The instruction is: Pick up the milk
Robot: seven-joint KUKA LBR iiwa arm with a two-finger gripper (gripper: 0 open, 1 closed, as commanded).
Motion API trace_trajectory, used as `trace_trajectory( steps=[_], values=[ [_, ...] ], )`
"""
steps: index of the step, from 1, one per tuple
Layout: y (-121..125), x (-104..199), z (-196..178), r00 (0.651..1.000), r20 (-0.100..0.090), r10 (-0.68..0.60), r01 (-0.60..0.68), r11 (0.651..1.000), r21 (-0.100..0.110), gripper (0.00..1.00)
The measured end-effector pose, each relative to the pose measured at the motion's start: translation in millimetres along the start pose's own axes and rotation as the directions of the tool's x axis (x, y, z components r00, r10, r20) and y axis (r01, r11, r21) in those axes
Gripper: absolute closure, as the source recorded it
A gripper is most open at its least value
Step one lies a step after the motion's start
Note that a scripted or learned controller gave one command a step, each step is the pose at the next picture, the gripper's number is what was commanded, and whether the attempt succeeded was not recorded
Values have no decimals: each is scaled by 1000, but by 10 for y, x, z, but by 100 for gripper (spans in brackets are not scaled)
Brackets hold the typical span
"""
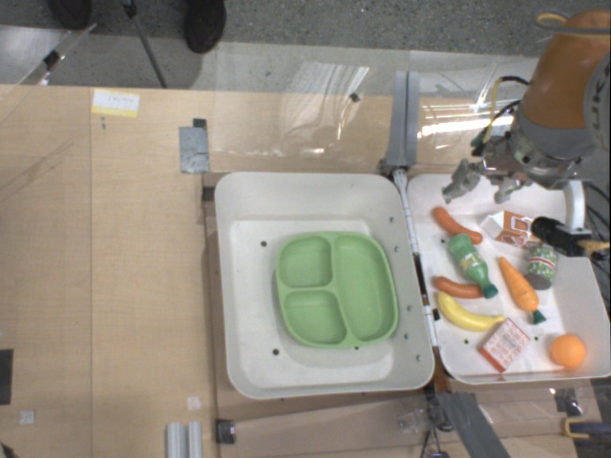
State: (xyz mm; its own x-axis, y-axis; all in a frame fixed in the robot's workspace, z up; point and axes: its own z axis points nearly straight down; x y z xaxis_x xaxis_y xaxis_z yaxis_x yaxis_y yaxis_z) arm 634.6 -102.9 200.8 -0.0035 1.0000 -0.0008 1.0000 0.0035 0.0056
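The left bin holds only a green divided plate, with bare white floor all round it. The right bin is crowded: two sausages, a green bottle, a carrot, a banana, an orange, a small can. The milk, probably the small white-and-red carton near the bin's back edge, lies just beside the can. The arm reaches in from the right, wrist angled down. Its hand hovers above the bin's back left part, fingers spread apart, gripping nothing, near the carton but not touching.
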Motion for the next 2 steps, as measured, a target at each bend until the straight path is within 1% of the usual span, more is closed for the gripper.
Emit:
trace_trajectory(
  steps=[1,2],
  values=[
    [-453,-796,50,996,2,90,-90,996,1,0],
    [-277,-1261,863,995,7,103,-102,994,-26,0]
  ],
)
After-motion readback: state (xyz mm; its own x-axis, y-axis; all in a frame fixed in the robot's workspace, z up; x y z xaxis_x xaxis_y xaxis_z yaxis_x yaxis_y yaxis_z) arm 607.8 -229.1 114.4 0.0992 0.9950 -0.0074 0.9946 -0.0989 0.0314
